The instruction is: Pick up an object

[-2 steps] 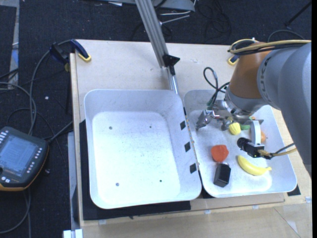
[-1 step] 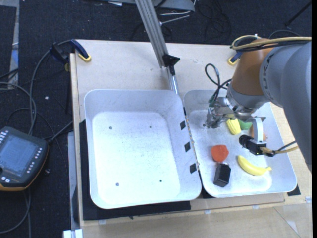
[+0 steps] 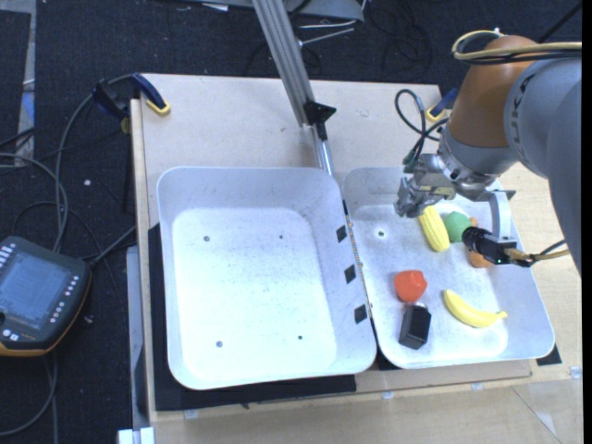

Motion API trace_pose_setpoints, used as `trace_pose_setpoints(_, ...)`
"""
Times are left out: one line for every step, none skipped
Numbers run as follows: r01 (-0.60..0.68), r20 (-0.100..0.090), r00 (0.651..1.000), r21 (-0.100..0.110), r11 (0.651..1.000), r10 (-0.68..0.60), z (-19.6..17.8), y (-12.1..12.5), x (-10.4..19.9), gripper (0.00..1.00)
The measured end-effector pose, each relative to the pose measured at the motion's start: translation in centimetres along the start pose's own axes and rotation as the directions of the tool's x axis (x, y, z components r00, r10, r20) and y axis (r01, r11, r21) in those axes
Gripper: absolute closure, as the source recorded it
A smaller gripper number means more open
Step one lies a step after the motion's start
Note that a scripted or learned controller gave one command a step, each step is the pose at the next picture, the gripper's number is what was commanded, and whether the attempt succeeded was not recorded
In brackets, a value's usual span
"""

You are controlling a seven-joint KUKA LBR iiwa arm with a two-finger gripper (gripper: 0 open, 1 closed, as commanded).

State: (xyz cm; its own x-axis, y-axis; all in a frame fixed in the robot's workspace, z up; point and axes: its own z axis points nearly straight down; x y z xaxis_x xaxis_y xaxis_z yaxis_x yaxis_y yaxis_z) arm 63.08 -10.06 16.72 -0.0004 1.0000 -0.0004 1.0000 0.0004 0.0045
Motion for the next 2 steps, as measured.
trace_pose_setpoints(0.0,0.0,1.0,0.0,1.0,0.0,-4.93,0.37,-0.94,1.0)
trace_pose_setpoints(0.0,0.0,1.0,0.005,1.0,0.0,-4.13,0.37,-0.92,1.0)
